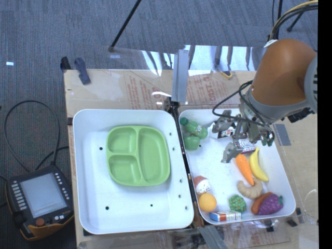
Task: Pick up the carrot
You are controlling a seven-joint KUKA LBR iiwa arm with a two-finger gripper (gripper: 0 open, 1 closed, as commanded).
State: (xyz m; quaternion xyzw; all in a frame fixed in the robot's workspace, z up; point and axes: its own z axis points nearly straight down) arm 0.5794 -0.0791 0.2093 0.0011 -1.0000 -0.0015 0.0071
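Note:
The carrot [244,169] is orange and lies slantwise in the right bin [218,165], its thick end pointing up-left, with a yellow banana [258,165] right beside it. My gripper [237,150] hangs just above the carrot's thick end. It is open and nothing sits between its fingers. The arm's orange band looms over the bin's upper right corner and hides what lies under it.
The right bin also holds green toy vegetables [193,134], an orange [207,202], a broccoli [237,203], a tan piece [250,189], purple grapes [270,204] and a small box [225,216]. A green divided plate [138,155] lies in the left bin [93,191].

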